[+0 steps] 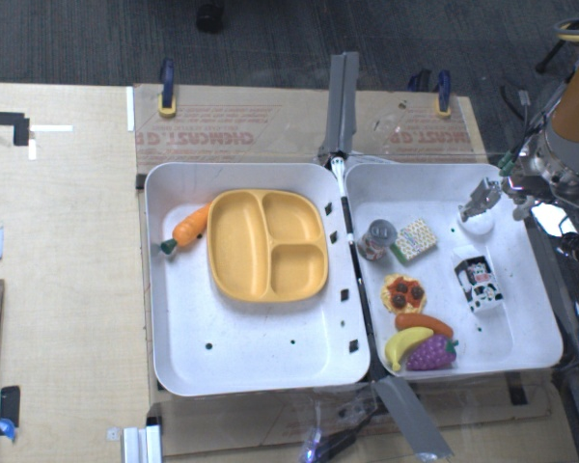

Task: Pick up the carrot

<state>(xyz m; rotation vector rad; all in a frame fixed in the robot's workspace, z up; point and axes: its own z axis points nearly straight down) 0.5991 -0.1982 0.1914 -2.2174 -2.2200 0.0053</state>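
Two bins: left bin point(174, 355) and right bin point(536, 340) sit side by side.
Carrot point(187, 229): in the left bin near its left wall, touching the yellow tray point(267, 244), green end toward the wall.
Gripper point(483, 201): over the right bin's far right corner; I cannot tell its state.
Nearby: white cup point(477, 223) just beneath it.
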